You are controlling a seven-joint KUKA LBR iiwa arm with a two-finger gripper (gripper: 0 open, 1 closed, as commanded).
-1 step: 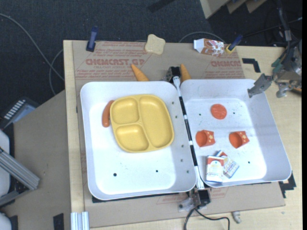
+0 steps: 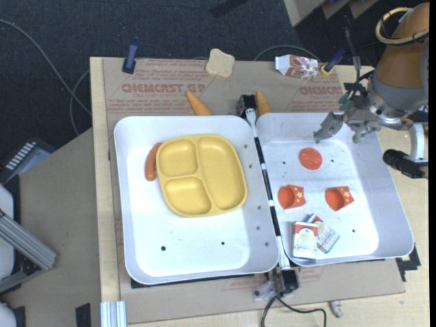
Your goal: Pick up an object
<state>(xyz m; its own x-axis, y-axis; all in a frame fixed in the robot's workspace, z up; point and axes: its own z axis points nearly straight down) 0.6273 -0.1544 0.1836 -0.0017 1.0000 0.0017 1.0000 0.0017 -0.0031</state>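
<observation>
Claw (image 2: 338, 127) open above red disc (image 2: 310, 159)

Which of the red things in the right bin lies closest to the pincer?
The flat round red disc, just below the pincer; both red cups sit farther down.

Two white bins (image 2: 136, 251): the left holds one yellow divided plate (image 2: 201, 174) and one sausage (image 2: 150, 163); the right holds two orange cups (image 2: 293, 196), one red disc (image 2: 310, 159), one small carton (image 2: 312, 237).

bread slice (image 2: 220, 62) on bench | blue clip (image 2: 130, 54) far-left | small carton (image 2: 297, 66) far-right
</observation>
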